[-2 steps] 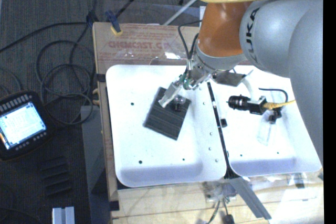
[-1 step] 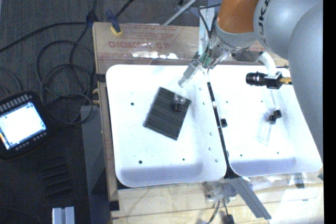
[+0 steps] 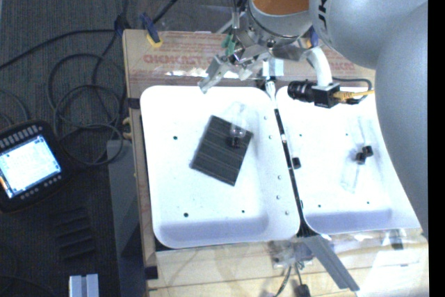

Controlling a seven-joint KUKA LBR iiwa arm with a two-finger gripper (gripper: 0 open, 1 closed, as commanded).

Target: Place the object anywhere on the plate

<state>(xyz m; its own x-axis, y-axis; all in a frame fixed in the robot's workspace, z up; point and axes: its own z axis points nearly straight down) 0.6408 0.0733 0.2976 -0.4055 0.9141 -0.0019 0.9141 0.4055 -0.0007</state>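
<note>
small object (image 3: 237, 138) on dark plate (image 3: 215, 155); left bin (image 3: 167, 205)

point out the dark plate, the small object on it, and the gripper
dark plate (image 3: 217, 151): camera view, on its bare ribbed face, left bin.
small object (image 3: 235, 138): camera view, on its dark body, resting on the plate's upper right.
gripper (image 3: 240, 59): camera view, at its tip above the bins' far edge.

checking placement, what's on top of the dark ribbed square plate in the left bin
A small clear object with a dark part sits on the dark ribbed square plate, near its upper right corner. Whatever lies beneath the plate is covered.
</note>
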